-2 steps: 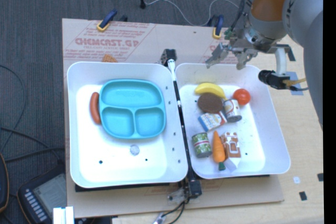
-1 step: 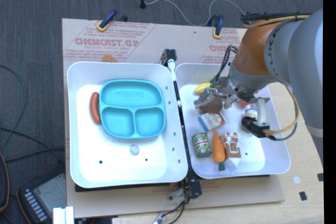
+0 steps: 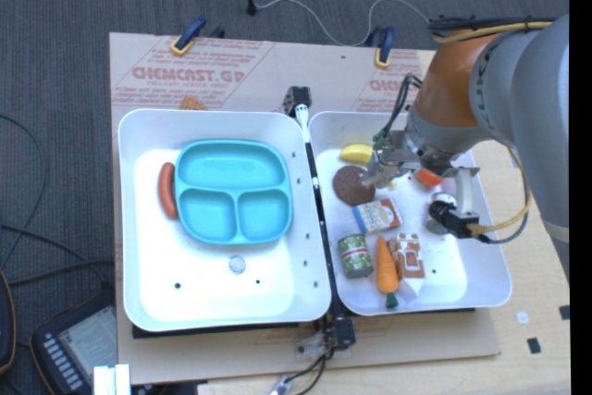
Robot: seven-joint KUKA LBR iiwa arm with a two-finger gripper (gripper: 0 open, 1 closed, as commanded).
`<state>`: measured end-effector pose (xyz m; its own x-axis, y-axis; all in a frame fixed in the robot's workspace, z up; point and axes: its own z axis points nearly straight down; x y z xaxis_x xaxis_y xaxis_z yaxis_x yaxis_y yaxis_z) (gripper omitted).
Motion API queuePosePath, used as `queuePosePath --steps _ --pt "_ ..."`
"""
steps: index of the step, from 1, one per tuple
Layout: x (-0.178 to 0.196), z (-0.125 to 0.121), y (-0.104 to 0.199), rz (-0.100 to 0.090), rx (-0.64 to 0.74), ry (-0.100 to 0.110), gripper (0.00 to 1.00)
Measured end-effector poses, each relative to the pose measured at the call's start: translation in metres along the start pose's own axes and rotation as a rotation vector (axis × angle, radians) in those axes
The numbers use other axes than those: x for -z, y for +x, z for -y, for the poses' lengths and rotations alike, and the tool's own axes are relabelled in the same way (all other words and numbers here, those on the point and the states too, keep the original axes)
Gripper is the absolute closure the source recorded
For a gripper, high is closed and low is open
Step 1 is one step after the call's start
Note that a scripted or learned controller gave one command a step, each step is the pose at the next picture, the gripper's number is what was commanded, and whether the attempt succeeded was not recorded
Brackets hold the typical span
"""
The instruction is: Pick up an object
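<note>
Arm: the grey arm (image 3: pixel 518 79) with its orange band reached in from the right and bent down over the right bin.
Hand: the hand (image 3: pixel 381 173) hung low over the upper left part of the right bin (image 3: pixel 490 287), just above the brown disc; whether it was spread or pressed together could not be told, and nothing could be seen between its tips.
Brown disc: a round brown disc (image 3: pixel 350 186) lay flat just beside the hand, partly under it.
Yellow piece: a yellow banana-like piece (image 3: pixel 355 153) lay above the disc, near the bin's top wall.
Small packet: a blue and orange packet (image 3: pixel 376 216) lay below the disc, near the bin's middle.
Can: a small green can (image 3: pixel 355 255) lay below the packet, close to the bin's left wall.
Carrot: an orange carrot (image 3: pixel 387 267) lay just right of the can, its green end pointing down.
Brown box: a brown and white box (image 3: pixel 408 255) lay just beside the carrot.
Left bin: the left bin (image 3: pixel 148 291) held a blue divided tray (image 3: pixel 233 191) with a red sausage (image 3: pixel 167 190) lying just to its left.
Worktop: both bins sat side by side on a board (image 3: pixel 185 74) printed with red lettering, held by clamps at its far edge.
</note>
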<state>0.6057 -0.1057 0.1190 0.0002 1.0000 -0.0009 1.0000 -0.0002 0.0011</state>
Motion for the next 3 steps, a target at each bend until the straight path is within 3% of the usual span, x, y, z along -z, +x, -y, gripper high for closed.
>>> queuePosePath --steps 1,2,3 --pt "0.000 0.000 0.000 0.000 0.000 0.000 0.00" --pt "-0.031 0.062 0.011 0.002 0.000 -0.006 0.00" --pt "-0.021 0.062 0.010 0.001 -0.001 -0.008 1.00"
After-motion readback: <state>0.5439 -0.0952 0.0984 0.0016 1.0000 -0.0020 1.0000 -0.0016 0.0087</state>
